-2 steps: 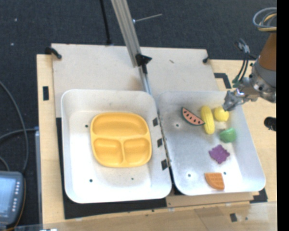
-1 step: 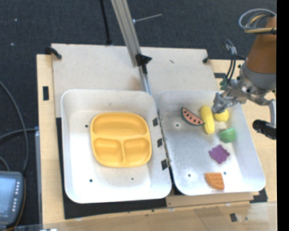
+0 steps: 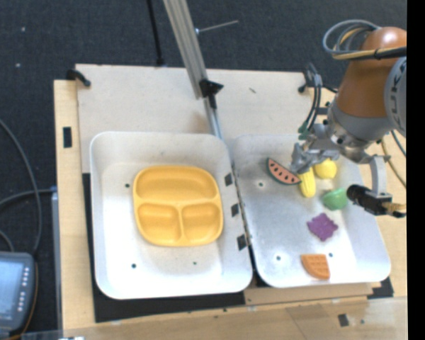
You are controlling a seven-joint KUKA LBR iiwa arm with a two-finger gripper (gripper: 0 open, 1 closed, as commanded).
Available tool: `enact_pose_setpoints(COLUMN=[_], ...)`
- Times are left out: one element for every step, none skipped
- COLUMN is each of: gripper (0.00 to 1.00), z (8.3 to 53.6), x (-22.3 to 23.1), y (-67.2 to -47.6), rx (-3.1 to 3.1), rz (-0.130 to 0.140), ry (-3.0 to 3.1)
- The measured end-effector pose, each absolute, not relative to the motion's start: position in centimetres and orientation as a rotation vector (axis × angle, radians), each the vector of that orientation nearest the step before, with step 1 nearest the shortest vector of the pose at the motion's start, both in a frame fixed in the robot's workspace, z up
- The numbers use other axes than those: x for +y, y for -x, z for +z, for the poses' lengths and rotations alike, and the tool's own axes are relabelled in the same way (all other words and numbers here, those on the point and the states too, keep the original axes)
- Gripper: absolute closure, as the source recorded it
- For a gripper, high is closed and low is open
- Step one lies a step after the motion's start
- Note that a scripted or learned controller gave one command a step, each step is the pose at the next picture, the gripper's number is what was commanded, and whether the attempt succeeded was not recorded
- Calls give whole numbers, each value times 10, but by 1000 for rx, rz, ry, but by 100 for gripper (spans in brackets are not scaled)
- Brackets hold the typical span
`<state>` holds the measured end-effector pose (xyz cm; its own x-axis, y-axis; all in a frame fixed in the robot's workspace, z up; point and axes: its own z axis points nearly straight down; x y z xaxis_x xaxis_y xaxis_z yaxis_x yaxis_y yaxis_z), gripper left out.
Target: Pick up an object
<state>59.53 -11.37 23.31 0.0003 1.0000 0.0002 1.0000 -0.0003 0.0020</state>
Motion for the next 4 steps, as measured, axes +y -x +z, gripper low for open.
enact_pose_setpoints(gripper=[100, 100, 100, 100], z=[226, 225, 226, 235], x=[-66, -27, 31, 75], y=[-577, -551, -535, -523], rx=[2223, 2227, 2232, 2230], rz=[1, 1, 3, 6], ry=[-2218, -2216, -2214, -2212])
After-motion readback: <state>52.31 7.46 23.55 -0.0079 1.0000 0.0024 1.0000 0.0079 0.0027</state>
